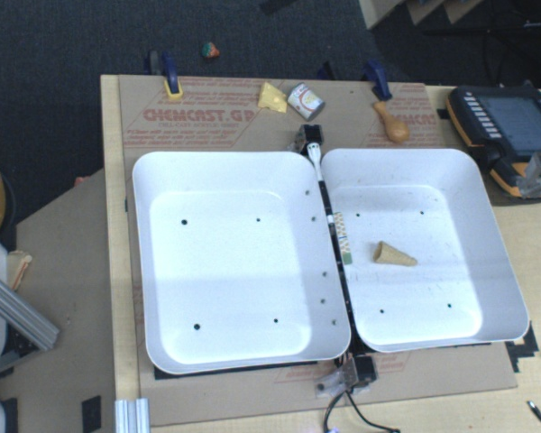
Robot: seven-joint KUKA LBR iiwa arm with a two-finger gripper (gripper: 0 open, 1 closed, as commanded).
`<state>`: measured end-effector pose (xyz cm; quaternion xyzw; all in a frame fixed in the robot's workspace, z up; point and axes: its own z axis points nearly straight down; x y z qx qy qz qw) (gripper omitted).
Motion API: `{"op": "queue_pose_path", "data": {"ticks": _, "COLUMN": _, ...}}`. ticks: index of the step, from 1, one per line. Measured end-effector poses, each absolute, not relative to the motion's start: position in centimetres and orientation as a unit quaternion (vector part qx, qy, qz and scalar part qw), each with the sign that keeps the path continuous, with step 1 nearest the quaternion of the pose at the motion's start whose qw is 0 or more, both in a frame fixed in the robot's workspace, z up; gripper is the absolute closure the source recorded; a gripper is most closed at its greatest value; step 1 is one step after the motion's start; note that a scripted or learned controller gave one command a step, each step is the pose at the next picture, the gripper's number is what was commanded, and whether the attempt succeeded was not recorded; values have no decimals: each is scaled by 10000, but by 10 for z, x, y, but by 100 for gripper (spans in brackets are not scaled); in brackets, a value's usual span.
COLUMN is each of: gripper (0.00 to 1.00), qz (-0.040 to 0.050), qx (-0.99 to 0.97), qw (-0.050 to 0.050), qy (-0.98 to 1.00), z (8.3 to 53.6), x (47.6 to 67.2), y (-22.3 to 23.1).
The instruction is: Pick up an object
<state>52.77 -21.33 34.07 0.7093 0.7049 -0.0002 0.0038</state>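
A tan cone-shaped piece [394, 255] lies in the smooth right bin [487, 206].

Two white bins sit side by side on a pale tan board [252, 115] printed with faded red lettering. The left bin [162, 188] is plain white with small black dots. The right bin [469, 188] is white too, faintly speckled, and holds a tan cone-shaped piece [394, 255]. Beyond the bins on the board lie a yellow wedge [272, 98], a small white-and-grey box [306, 101] and a tan wooden piece [392, 124] (its round end slightly darker). Blue clamps [170, 70] grip the board's far edge.
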Motion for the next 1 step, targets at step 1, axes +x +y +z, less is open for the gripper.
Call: {"op": "queue_pose_path", "data": {"ticks": 1, "gripper": 100, "qz": 35, "qx": 7048, "qw": 67, "qy": 7094, "z": 428, "x": 590, "y": -170}}
